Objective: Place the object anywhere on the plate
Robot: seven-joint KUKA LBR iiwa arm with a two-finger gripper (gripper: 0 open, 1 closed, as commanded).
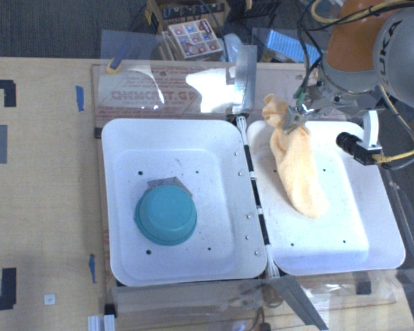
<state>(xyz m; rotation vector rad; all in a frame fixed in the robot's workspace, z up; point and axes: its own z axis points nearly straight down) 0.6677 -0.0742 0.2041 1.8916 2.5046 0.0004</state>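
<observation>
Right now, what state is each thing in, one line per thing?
yellow cloth: stretched out in the right bin, its top end pinched and lifted by the hand.
teal plate: upside down, resting in the left bin, nothing on it.
hand: shut on the cloth's top end.

The pale yellow cloth (298, 167) looks soft and matt, creased near the right bin's back edge. Both shallow white plastic bins (124, 140) are smooth with a slight sheen. The round teal plate (166, 215) seems smooth, matt plastic. The light wooden bench (41, 185) is matt. The arm's orange band (359, 26) shines glossy.
</observation>
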